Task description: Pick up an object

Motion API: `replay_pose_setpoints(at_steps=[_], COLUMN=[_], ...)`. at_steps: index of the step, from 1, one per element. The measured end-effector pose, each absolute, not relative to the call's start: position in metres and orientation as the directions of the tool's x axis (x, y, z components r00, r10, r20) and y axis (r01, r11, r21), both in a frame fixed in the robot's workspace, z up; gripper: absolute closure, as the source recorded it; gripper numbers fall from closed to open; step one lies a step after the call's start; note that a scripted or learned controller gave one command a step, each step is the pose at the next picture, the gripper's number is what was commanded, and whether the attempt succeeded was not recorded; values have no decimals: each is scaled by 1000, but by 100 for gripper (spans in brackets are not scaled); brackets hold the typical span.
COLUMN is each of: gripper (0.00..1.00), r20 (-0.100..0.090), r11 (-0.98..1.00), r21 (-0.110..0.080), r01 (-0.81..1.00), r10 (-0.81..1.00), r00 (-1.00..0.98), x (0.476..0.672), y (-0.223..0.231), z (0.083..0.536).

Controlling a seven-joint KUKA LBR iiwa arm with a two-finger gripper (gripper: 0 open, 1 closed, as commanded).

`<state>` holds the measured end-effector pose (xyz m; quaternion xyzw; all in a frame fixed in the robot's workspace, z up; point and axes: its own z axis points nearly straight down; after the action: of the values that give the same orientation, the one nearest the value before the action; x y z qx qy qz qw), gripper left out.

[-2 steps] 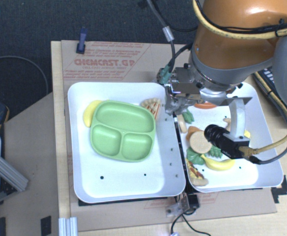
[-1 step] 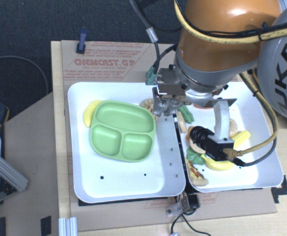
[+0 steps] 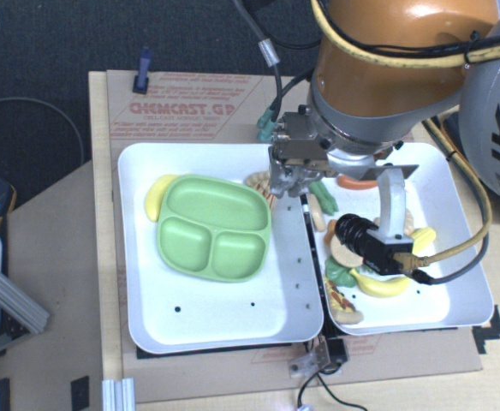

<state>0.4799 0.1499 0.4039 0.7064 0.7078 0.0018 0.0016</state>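
Observation:
My gripper [image 3: 288, 181] hangs over the far end of the divider between the two bins, below the big orange wrist band. A green three-compartment plate [image 3: 211, 227] lies in the left bin [image 3: 224, 319], with a yellow piece [image 3: 155, 198] sticking out from under its left edge. The right bin [image 3: 455, 302] holds several small toy foods: a yellow banana [image 3: 383, 285], a green piece [image 3: 324, 198], an orange-red piece [image 3: 356, 181] and tan pieces [image 3: 344, 255]. A tan item [image 3: 257, 180] lies just left of the gripper. The arm hides the far part of the right bin.
A black hose end [image 3: 366, 241] and a yellow cable [image 3: 464, 242] from the arm hang over the right bin. A cardboard sheet [image 3: 181, 105] lies behind the bins with a small blue object [image 3: 141, 71] at its far edge. Grey equipment [image 3: 2, 302] stands at the left.

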Motion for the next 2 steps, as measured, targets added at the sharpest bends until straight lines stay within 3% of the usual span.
replay_pose_setpoints(at_steps=[2], gripper=[100], r20=[0], r11=[4], r21=[8], r01=[1000], r10=[1000], r00=[-4], x=[481], y=[151], z=[424])
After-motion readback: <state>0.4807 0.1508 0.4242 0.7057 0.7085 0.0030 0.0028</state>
